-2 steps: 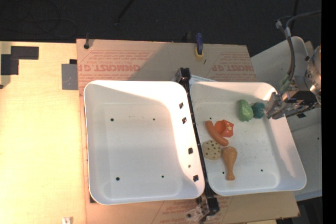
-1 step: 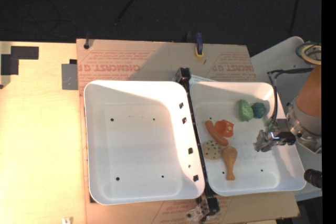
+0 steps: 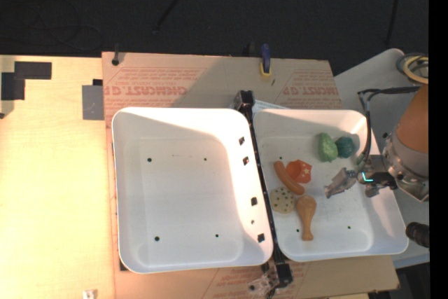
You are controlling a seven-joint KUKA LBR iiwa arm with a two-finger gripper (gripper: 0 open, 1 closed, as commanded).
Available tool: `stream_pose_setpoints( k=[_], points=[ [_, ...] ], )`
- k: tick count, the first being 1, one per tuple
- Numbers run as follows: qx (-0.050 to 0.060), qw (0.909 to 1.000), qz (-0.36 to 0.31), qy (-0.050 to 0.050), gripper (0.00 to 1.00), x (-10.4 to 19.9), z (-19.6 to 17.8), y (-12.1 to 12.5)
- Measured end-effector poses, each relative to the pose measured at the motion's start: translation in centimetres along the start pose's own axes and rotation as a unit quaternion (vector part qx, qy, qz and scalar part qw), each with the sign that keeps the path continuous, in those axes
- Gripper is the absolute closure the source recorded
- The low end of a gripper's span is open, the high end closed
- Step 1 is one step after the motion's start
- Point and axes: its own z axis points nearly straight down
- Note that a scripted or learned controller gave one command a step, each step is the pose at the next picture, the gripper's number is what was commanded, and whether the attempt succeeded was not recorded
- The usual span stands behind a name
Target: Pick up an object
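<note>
Over the right bin (image 3: 381, 238), the gripper (image 3: 339, 183) hangs with fingers narrow, holding nothing; toys lie left of it, the drumstick (image 3: 306, 213) nearest. Arm is cut off at right.

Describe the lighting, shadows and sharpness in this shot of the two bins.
Camera view: light falls bright and even on both white bins, and the left bin is nearly washed out; a soft shadow crosses its upper left corner; the background above the bench is almost black; the gripper and the small toys, such as the drumstick, look slightly soft, with fine detail lost.
</note>
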Motion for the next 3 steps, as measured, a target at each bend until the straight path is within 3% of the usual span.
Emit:
stream_pose_setpoints(
  k=[1, 2, 3],
  points=[
    [0.001, 1.0000, -0.003, 0.001, 0.00, 1.4, 11.4, 4.3],
    [0.001, 1.0000, 0.000, 0.000, 1.00, 1.1, 10.0, 4.1],
    [-0.008, 0.9999, -0.007, 0.001, 1.00, 10.7, -2.0, 9.8]
  ],
)
